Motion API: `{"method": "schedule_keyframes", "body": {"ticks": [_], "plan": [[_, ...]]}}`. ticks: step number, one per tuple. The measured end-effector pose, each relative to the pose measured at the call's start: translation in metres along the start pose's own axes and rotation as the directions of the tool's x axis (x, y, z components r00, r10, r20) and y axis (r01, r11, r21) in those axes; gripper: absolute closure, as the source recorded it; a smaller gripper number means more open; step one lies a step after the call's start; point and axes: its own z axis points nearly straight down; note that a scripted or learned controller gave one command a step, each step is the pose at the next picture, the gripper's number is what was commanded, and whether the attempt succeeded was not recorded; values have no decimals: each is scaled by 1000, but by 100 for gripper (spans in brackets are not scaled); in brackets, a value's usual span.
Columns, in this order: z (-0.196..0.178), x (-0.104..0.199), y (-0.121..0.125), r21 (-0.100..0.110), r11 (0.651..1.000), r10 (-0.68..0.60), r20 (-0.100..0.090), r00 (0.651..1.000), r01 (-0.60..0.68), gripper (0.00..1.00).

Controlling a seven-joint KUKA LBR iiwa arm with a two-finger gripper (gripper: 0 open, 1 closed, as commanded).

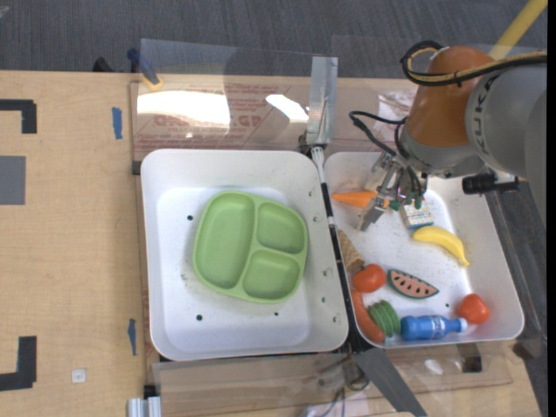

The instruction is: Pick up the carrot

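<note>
The carrot is a small orange cone lying at the upper left of the right bin, its thin tip pointing left toward the divider. My gripper hangs from the orange-banded wrist and comes down at the carrot's thick right end, touching or nearly touching it. The gripper's body hides that end of the carrot. From this angle I cannot make out whether the carrot is held.
Sharing the right bin are a banana, a watermelon slice, a red tomato, a blue bottle, a red fruit and a green piece. A green divided plate lies in the left bin.
</note>
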Motion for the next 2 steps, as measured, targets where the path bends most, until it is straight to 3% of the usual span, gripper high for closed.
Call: {"method": "schedule_keyframes", "body": {"ticks": [1, 2], "plan": [[-11, -2, 2, -2, 1000, -3, 9, 1000, 3, 100], [-113, 51, 51, -3, 976, 218, 2, 976, -218, 100]]}}
